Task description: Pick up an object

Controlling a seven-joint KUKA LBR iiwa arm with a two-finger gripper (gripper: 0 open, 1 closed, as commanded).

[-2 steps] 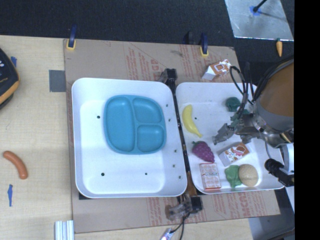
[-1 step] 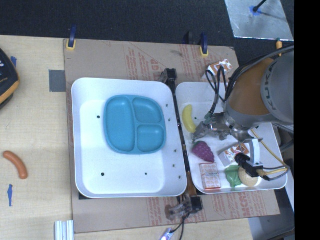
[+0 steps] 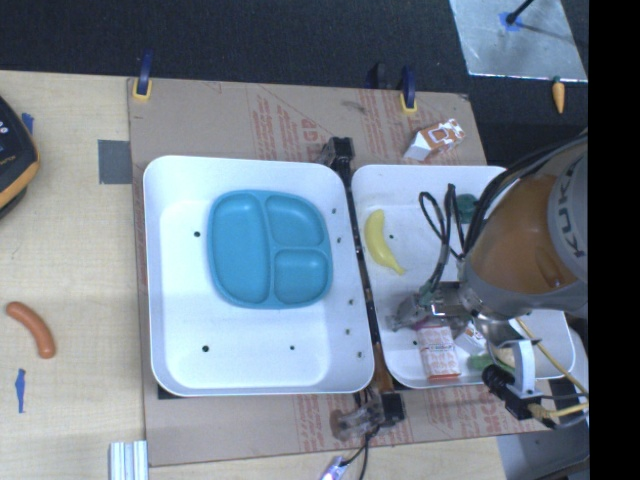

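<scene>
The end effector sits low in the right bin, ready to grab — whether it is open or closed, I cannot tell. Just below it lies a small carton; a banana lies up-left.

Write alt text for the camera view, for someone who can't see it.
A grey and orange arm reaches from the right over the right bin, which holds a banana and a small carton. The left bin holds a blue divided plate; a sausage lies on the bench.
</scene>
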